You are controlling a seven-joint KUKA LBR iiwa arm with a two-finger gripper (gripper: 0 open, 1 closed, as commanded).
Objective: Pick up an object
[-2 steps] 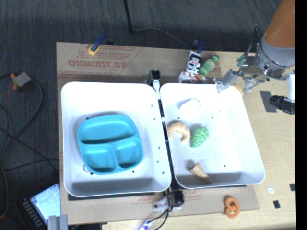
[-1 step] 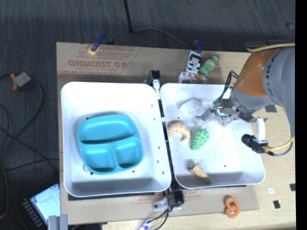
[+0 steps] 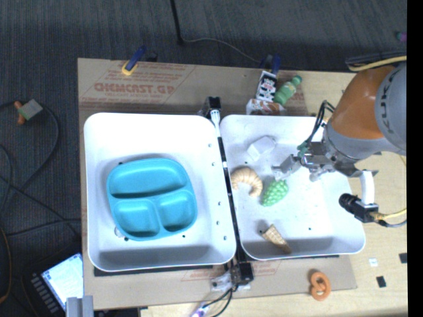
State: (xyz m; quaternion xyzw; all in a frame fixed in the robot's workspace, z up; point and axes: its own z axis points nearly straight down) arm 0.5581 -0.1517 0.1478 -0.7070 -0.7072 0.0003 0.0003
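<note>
The gripper [image 3: 289, 169] hangs low in the right bin [image 3: 344, 243], near its middle. Its fingers are too small and blurry here, so I cannot tell how they stand or whether they hold anything. Just beside it lie green grapes [image 3: 275, 192], and a croissant [image 3: 246, 179] sits by the bin's left wall. A cone [image 3: 275, 237] rests near the front edge. The left bin [image 3: 99, 243] holds a blue tray [image 3: 152, 198].

The arm [image 3: 377, 117] runs off the right edge; the pincer's [image 3: 288, 168] grip is unclear.
</note>
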